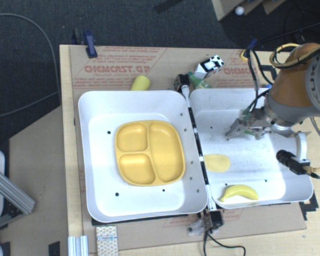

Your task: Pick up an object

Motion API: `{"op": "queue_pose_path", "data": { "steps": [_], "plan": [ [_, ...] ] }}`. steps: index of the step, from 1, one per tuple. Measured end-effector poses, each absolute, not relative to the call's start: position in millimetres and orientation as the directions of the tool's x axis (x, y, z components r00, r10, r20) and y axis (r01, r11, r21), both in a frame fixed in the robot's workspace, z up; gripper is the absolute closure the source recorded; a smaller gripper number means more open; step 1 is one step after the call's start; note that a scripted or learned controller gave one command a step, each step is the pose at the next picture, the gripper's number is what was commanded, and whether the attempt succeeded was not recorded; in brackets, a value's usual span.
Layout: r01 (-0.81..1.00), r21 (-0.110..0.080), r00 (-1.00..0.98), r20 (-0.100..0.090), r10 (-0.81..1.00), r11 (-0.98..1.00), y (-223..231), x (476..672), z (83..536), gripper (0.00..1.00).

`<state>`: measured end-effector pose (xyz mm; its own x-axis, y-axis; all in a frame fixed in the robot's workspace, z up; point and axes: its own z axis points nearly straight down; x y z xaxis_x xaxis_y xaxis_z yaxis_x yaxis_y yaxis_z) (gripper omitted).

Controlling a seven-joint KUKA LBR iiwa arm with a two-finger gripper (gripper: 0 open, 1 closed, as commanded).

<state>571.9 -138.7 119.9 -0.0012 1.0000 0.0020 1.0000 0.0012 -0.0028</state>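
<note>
Scene: you see two shallow white bins side by side on the worktop (pixel 69 159), the left bin (pixel 96 159) filling the middle of the frame and the right bin (pixel 288 183) at centre right.
Arm: it comes in from the right edge of the frame, its orange band (pixel 293 87) at upper right, and reaches down over the upper half of the right bin.
End effector: the end effector (pixel 239 129) sits low over the right bin's floor, pointing toward the left of the frame. You can make out metal fingers there with nothing between them, but how far apart they stand you cannot tell.
Task's thing: the banana (pixel 238 193) lies in the lower part of the right bin, close to its bottom rim, apart from the end effector.
Key relation: from the end effector the banana lies toward the bottom of the frame, almost straight down. Its long axis runs left to right across the frame, curved ends turned down.
In between: a pale yellow flat disc (pixel 217 162) lies between the two, slightly left of the line joining them.
Other contents: a yellow divided plate (pixel 149 152) rests in the middle of the left bin.
Judgement: for the banana, you would likely travel down-frame and close across its short width.
</note>
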Motion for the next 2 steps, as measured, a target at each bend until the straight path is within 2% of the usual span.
{"op": "queue_pose_path", "data": {
  "steps": [1,2],
  "plan": [
    [1.000,0.000,-0.001,-0.001,1.000,0.001,-208,639.6,85,0.00],
    [1.000,0.003,-0.002,-0.004,1.000,0.002,-208,640.6,96,1.00]
  ]
}}
